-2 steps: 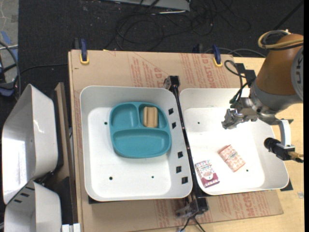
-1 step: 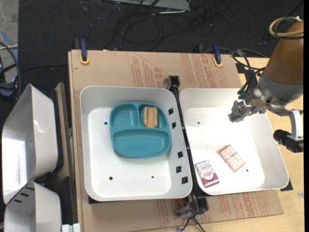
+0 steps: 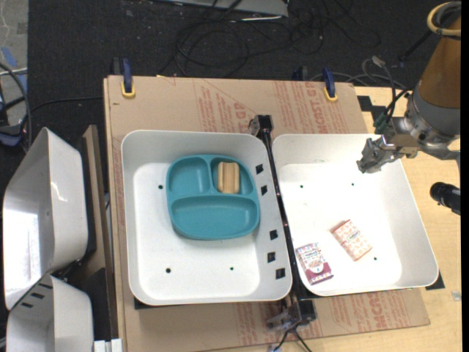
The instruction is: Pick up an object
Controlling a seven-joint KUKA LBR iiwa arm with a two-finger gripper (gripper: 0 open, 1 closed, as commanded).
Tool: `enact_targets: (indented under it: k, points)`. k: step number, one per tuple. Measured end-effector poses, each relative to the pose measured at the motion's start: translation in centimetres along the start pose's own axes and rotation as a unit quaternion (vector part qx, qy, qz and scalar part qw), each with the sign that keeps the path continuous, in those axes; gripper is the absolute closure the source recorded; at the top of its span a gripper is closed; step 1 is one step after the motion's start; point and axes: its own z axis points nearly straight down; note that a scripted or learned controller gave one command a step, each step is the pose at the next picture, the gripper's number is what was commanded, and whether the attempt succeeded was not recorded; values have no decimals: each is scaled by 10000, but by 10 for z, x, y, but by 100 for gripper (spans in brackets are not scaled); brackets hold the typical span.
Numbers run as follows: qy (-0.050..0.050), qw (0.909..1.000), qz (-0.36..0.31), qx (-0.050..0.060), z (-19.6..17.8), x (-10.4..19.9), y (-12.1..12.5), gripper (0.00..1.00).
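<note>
left bin [image 3: 146, 270]: white | right bin [image 3: 410, 262]: white | tray [image 3: 212, 222]: teal | block [image 3: 229, 177] in tray: tan | packet [image 3: 314, 262]: magenta-white print | packet [image 3: 351, 240]: pink-red pattern | tabletop [image 3: 190, 97]: brown, red lettering | arm [image 3: 442, 72]: orange over grey
</note>
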Motion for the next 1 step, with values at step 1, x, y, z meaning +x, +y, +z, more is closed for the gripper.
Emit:
enact_targets:
  k: [1]
  points:
    - [17,10000,-19,28,-2,53,-11,100]
